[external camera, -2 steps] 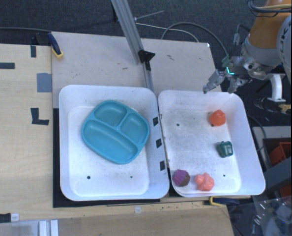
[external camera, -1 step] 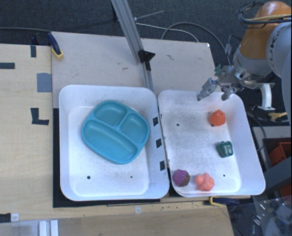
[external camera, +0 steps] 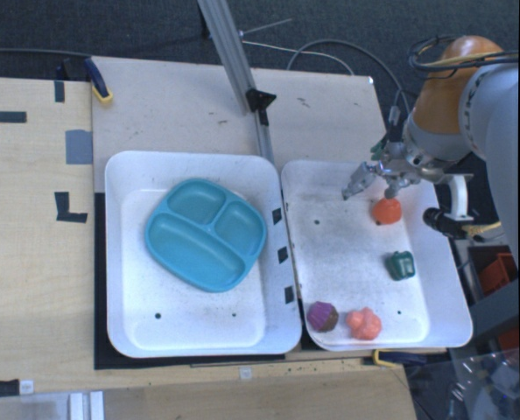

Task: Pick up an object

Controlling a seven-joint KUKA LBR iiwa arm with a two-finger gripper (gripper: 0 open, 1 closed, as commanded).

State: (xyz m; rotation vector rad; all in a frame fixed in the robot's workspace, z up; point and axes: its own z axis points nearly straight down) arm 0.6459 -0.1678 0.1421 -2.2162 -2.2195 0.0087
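With my end effector (external camera: 371, 182) spread open and empty just left of the small round orange toy fruit (external camera: 387, 211) in the right white plastic bin (external camera: 330, 261), I'd centre over it before descending.

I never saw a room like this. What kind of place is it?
Probably a robot lab or test bench. A robot arm reaches over two white bins, one holding a blue divided plate, the other small toy foods like an orange piece.

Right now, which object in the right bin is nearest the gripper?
The orange-red ball, just below the gripper. The green piece, purple piece and pink piece lie farther off.
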